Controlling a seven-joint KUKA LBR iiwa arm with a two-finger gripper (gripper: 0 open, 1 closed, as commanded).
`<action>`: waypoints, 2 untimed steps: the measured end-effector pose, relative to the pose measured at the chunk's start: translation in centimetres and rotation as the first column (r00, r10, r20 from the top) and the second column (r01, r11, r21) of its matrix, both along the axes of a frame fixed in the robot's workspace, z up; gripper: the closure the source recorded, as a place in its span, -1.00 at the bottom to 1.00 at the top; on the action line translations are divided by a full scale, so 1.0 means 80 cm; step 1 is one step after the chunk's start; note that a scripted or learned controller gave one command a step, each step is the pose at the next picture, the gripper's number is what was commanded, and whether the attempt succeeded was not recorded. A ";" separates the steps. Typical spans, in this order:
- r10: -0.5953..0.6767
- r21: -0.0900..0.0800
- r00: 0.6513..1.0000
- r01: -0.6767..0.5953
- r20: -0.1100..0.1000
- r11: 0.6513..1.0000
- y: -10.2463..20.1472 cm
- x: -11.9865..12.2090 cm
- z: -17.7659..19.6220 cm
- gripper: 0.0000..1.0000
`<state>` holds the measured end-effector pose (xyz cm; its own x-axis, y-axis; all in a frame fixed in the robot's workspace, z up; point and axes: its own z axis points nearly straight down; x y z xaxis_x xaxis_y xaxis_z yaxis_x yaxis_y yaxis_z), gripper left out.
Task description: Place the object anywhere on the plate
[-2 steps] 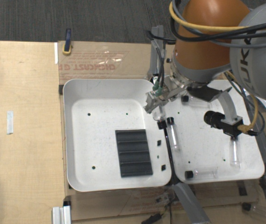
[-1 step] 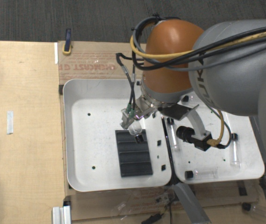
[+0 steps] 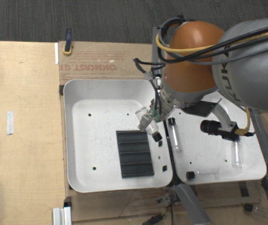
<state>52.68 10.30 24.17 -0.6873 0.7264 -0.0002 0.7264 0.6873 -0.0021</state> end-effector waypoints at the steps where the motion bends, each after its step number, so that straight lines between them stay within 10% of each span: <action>1: 0.456 0.002 0.890 -0.456 -0.001 0.890 0.117 -0.013 -0.069 1.00; 2: 0.273 0.000 0.962 -0.273 0.002 0.962 0.156 0.154 -0.061 1.00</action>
